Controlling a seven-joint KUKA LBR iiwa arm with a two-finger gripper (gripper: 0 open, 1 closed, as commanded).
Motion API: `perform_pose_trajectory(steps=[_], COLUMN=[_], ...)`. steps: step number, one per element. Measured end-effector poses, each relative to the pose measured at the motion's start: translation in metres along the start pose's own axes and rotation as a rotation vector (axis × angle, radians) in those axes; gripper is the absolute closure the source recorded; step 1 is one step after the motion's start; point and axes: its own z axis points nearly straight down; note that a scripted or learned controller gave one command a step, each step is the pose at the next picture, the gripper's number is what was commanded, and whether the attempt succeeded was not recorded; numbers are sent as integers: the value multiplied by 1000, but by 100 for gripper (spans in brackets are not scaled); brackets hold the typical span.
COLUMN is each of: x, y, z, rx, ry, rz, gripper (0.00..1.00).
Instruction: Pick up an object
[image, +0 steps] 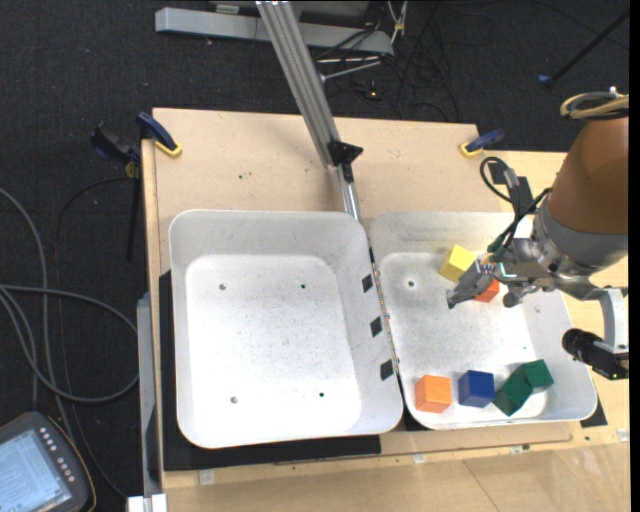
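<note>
A grey arm with an orange band reaches in from three o'clock over the right bin (560, 405), its gripper (478, 288) hanging low above the bin floor near the middle. A small red-orange block (488, 291) shows right at the dark fingertips, partly hidden by them; whether the fingers are parted, closed, or clamped on it cannot be told from this angle. A yellow block (458, 263) lies just beside the gripper at about eleven o'clock. Along the bin's six o'clock edge sit an orange block (433, 392), a blue block (477, 388) and two green blocks (523, 386), well apart from the gripper. The left bin (185, 300) lies at nine o'clock.
</note>
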Motion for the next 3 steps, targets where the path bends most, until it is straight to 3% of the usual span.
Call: perform_pose_trajectory(steps=[1, 3], x=[0, -5], y=[1, -2], z=[-2, 101], rx=[-4, 2], ry=[-1, 0], rz=[2, 4], gripper=[0, 0])
